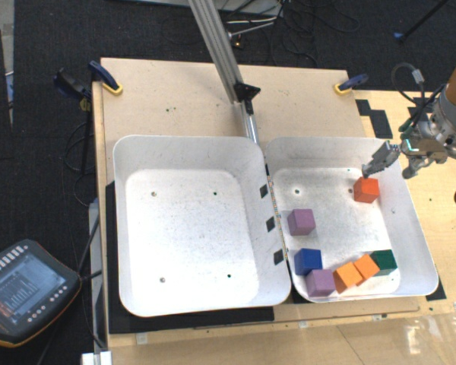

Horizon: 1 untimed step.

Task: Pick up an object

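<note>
Several small cubes lie in the right bin (415, 220). An orange cube (366, 189) sits alone near its far right corner. A purple cube (302, 221) rests near the middle. Along the front wall sit a blue cube (308, 261), a second purple cube (321, 281), a second orange cube (350, 273) and a green cube (383, 262), close together. My gripper (390, 169) hangs over the bin's far right corner, just above and right of the lone orange cube. Its fingers are spread, and one fingertip (371, 171) points down toward that cube. Nothing is between them.
The left bin (123, 204) adjoins the right one. A slanted metal pole (216, 40) ends near the bins' shared far edge. Clamps (106, 78) (349, 84) sit at the board's far corners. A teach pendant (23, 291) lies at the lower left.
</note>
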Each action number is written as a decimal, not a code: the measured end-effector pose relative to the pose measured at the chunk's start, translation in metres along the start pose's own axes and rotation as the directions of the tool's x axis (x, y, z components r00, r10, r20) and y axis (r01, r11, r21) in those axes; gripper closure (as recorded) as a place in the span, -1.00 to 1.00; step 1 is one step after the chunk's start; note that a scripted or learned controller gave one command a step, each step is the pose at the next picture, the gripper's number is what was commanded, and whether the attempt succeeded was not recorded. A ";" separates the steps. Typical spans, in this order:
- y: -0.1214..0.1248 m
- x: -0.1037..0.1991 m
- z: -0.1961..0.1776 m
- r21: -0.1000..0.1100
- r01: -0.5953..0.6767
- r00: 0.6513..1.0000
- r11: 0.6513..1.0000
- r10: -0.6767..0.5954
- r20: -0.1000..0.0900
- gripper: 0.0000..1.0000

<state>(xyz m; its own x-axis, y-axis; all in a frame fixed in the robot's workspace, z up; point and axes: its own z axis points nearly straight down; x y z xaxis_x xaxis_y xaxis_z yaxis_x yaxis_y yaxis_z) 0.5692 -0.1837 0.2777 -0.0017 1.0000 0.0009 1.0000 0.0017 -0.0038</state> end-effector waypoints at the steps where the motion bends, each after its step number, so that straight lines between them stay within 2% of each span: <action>1: 0.001 0.000 -0.002 -0.004 0.001 1.000 1.000 -0.001 0.001 -1.00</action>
<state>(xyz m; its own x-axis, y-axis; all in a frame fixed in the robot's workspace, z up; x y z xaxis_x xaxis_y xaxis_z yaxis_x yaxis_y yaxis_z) 0.5699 -0.1836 0.2799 -0.0025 1.0000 -0.0003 1.0000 0.0025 0.0002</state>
